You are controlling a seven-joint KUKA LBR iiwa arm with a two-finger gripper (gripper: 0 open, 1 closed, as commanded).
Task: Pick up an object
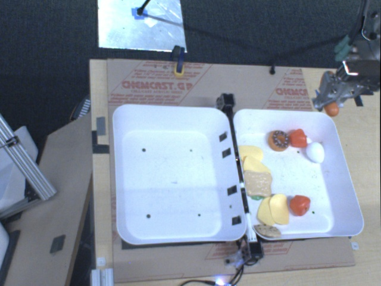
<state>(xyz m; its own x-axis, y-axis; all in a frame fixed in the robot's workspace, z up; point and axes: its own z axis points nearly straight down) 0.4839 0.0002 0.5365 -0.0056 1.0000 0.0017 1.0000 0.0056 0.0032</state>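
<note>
Orange ball (331,108) is small, round and sits right under the tool (334,98), above the far right corner of the right bin (345,177), just outside its rim. It looks pinched between the fingers, though the view is small and blurry there, so call it a likely hold, not a sure one. The fingers read as closed down to about the ball's width.

Handling, as a judgement: toy-food size, probably light hollow plastic, stiff, smooth and a bit slippery. A round shape gives only two small contact spots, so it can squirt out if the grip is off-centre. Best hold is across the widest part.

Other candidates in the right bin:
- white egg (315,152) near the right wall, smooth, rolls
- donut (278,140) and a red piece (297,138) touching it, toward the far edge
- red tomato (300,205) toward the near edge
- flat yellow slices (275,210) and a bread slice (258,183) along the left wall, thin, hard to get under

The left bin (172,171) holds nothing to pick. Both bins rest on the worktop (161,79).
</note>
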